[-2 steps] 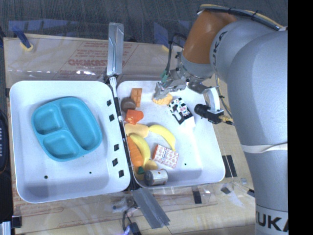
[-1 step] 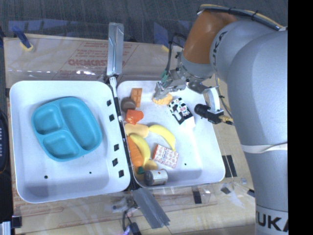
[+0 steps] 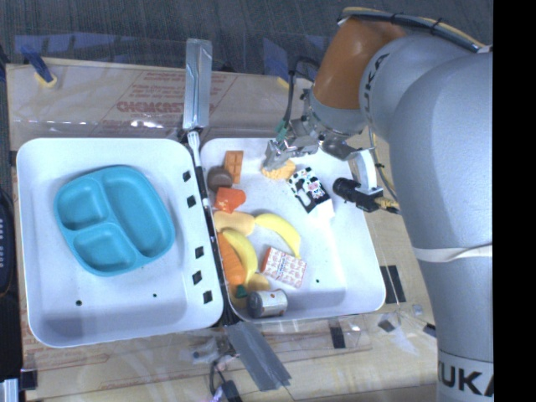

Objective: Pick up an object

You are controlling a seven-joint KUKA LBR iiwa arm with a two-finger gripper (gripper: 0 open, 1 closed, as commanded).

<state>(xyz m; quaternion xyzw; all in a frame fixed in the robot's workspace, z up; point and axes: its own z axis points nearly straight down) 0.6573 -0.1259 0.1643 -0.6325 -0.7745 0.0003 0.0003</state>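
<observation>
My gripper [image 3: 280, 152] hangs over the far part of the right bin [image 3: 356, 258], directly above a small yellow-orange piece [image 3: 277, 172]. Next to it on the right lies a black-and-white patterned block [image 3: 310, 189]. Along the bin's left side sit an orange block [image 3: 234, 165], a brown round piece [image 3: 219, 177], an orange-red piece [image 3: 229, 198], two bananas [image 3: 279, 230], a carrot [image 3: 232, 260], a red patterned card [image 3: 283, 267] and a metal can [image 3: 267, 302]. Nothing shows between the fingers.
The left bin [image 3: 50, 308] holds a blue sectioned plate [image 3: 113, 218]. A metal divider bar [image 3: 197, 82] runs between the bins at the back. The big grey arm [image 3: 435, 141] covers the right side of the view.
</observation>
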